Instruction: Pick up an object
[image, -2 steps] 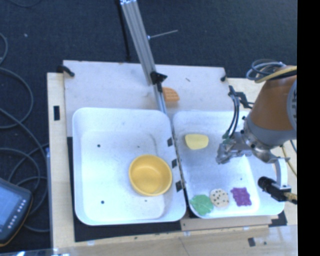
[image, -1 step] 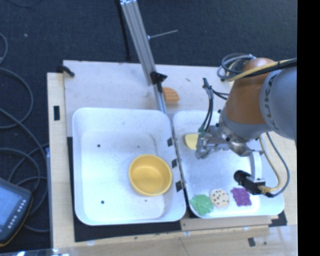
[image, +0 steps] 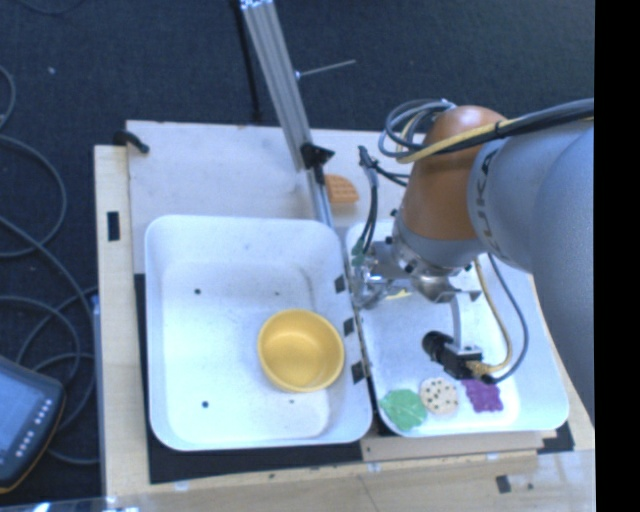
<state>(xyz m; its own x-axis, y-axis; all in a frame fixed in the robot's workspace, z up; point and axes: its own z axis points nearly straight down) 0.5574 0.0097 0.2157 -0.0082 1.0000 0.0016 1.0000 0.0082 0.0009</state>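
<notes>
My gripper hangs low over the upper left part of the right bin, close to the wall shared with the left bin. The grey arm with its orange band covers most of what lies beneath it. A small yellowish patch shows just under the wrist; I cannot tell what it is. Along the right bin's front edge lie a green leafy piece, a round speckled cookie and a purple piece. A yellow bowl sits upright in the left bin.
A slanted metal rail crosses the bench toward the bins' shared wall. An orange object lies on the bench behind the bins. Black cables trail from the wrist over the right bin.
</notes>
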